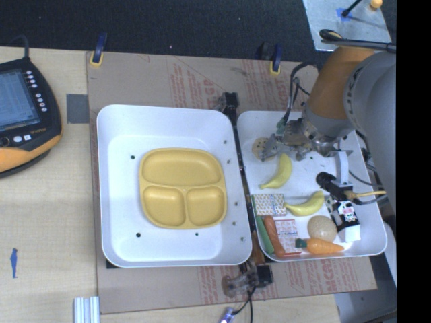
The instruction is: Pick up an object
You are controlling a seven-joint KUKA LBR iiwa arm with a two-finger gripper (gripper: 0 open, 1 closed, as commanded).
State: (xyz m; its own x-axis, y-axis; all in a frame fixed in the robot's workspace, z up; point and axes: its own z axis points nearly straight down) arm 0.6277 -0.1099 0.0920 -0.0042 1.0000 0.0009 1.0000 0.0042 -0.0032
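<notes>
Jaw state impossible to tell, the gripper (291,142) is hovering in the right bin (377,247), at twelve o'clock from a banana (279,172), seemingly lining up a pick.

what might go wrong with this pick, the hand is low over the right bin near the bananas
1. The hand sits at the far end of the right white bin, just above the upper yellow banana; a slightly offset close could nudge the banana instead of gripping it.
2. The items are crowded: a second yellow banana, a pale round ball, an orange carrot and a flat printed box lie close together, so a grasp may catch two things or none.
</notes>
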